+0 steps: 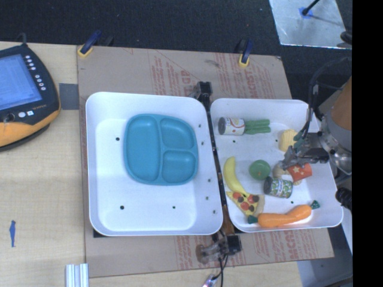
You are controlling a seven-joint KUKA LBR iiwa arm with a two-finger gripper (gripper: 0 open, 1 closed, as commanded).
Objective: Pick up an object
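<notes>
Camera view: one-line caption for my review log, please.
Gripper low in the right bin among toy food beside a red carton; blue divided plate in the left bin.

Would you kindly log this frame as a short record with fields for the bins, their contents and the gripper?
left bin: holds a blue divided plate
right bin: holds a banana, carrot, pizza slice, green ball, two cans, a green piece, a yellow piece, a red piece
gripper: low over the right bin's right side, beside the red piece
grasp: cannot tell
outside bins: teach pendant at the bench's left
</notes>
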